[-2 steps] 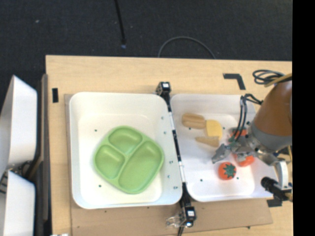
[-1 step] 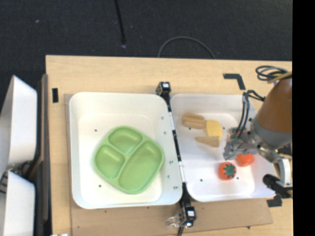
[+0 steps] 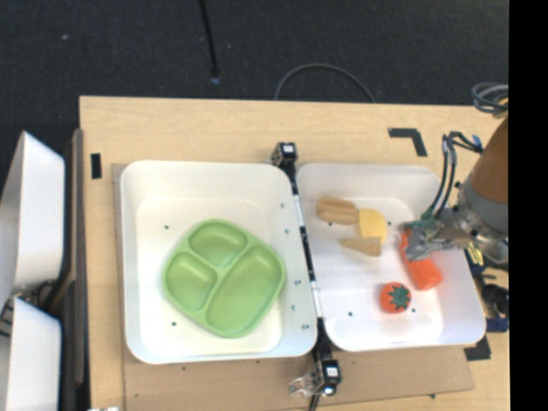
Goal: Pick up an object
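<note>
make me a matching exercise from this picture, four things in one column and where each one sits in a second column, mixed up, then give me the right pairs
Things:
1. green plastic plate with three compartments
2. red toy tomato with a green stem
3. yellow cheese-like block
4. tan bread-roll-shaped toy

Places:
A. right bin, near its front edge
B. right bin, nearest the divider at the back
C. left bin, roughly in its middle
D. right bin, between the roll and the gripper

Pairs: 1-C, 2-A, 3-D, 4-B
</note>
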Action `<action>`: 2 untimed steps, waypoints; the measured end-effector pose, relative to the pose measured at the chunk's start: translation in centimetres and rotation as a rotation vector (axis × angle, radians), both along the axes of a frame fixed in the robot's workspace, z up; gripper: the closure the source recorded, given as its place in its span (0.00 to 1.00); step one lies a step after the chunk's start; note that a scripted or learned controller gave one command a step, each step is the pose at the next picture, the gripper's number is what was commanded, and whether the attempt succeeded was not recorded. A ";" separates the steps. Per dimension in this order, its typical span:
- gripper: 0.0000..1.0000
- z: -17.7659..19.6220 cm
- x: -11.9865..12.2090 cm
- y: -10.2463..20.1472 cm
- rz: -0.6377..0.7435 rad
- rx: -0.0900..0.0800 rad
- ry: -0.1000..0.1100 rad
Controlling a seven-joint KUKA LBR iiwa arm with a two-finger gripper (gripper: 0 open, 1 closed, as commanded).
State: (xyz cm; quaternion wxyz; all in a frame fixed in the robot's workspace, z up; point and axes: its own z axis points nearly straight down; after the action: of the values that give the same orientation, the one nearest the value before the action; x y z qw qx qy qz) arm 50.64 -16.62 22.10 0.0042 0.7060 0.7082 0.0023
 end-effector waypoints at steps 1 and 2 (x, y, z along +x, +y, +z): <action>1.00 -1.7 0.0 -0.2 -0.005 0.000 0.010; 1.00 -1.1 1.0 4.0 0.004 0.003 0.006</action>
State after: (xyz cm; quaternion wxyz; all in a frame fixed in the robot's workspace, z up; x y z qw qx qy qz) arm 51.67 -12.64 20.98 0.0010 0.7047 0.7095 0.0014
